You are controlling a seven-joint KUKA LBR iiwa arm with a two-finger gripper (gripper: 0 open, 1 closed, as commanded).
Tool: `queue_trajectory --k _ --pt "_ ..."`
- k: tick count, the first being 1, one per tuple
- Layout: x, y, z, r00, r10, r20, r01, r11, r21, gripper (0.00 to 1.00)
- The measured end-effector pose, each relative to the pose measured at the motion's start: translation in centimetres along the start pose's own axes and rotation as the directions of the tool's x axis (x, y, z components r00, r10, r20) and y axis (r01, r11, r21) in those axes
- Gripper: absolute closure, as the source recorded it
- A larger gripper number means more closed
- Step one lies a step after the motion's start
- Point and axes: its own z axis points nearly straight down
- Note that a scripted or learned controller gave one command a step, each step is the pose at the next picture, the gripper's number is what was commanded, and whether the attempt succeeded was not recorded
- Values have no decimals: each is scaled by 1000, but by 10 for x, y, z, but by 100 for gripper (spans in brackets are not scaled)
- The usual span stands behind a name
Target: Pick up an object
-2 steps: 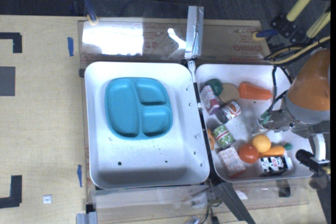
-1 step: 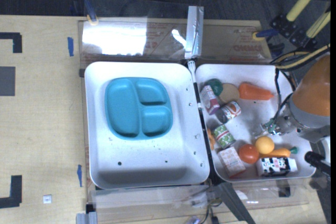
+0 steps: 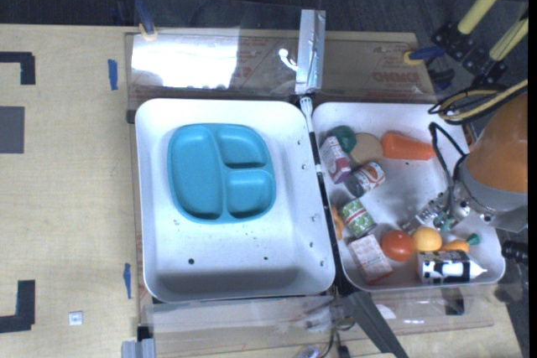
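White bins sit side by side on the bench: the left bin [image 3: 159, 205] carries a blue divided tray [image 3: 220, 172], the right bin [image 3: 394, 117] a scatter of small items. Grey with an orange band, the arm [image 3: 499, 163] reaches in from the right, its gripper [image 3: 436, 215] low over the right bin's near right part; whether it is released or clenched cannot be told. Just beside the gripper lie a red tomato [image 3: 398, 245] and a yellow lemon [image 3: 427, 240], touching each other. Nearer sits a black-and-white bottle [image 3: 449, 269] on its side. Farther off lie an orange carrot [image 3: 408, 147], a labelled can [image 3: 367, 178] and a green-labelled can [image 3: 357, 216].
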Motion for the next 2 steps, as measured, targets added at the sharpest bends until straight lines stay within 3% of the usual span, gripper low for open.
queue_trajectory --k 1,2 --pt "-41 -22 1 999 52 1 -52 999 1 100" --pt "-54 51 -125 976 216 0 -216 976 -1 100"
